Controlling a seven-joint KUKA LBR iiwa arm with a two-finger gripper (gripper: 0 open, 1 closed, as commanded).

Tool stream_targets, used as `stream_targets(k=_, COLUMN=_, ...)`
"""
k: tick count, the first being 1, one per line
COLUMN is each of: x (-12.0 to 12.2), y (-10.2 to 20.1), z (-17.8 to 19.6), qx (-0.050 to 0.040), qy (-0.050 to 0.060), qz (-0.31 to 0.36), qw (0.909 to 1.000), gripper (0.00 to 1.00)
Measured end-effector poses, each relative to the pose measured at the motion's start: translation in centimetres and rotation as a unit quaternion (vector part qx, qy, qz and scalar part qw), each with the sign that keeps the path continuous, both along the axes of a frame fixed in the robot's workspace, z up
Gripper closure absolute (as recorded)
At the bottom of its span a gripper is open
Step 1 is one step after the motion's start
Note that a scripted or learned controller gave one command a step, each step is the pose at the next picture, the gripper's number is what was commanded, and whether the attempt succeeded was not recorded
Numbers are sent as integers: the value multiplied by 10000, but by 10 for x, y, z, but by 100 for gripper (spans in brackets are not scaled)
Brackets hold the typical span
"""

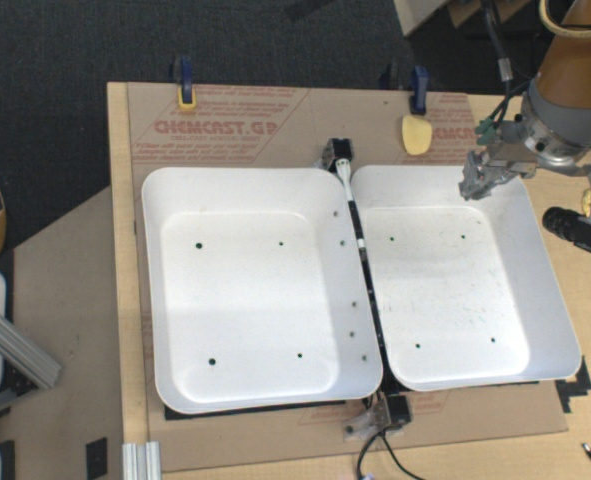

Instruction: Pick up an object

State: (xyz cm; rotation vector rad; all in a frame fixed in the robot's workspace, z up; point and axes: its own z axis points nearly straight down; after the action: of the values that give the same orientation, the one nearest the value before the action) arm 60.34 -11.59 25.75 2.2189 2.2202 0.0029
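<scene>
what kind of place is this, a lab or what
Likely a robotics lab or test bench: two white bins sit clamped on a cardboard-covered bench, the robot arm reaches in with its hand, and cables run across the setup.

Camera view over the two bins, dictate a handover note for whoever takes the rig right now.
Pincer: hangs over the far rim of the right bin, near its far right corner; no object seen in it, finger state unclear.
Things: a small pale yellow object lies on the cardboard behind the bins, beside the blue clamp, outside both bins. The left bin sits alongside the right one.
Done: nothing picked up.
Left: the whole pick.
</scene>
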Motion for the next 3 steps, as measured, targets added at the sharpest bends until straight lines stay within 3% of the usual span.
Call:
stream_targets(k=1, x=19, y=53, z=-78, qx=22, qy=59, qz=22, qw=10000, gripper=100)
stream_targets(k=2, x=59, y=136, z=16, qx=21, qy=-52, qz=46, qw=10000, gripper=100)
stream_targets(k=3, x=45, y=129, z=55, qx=2, qy=-22, qz=2, qw=10000, gripper=100)
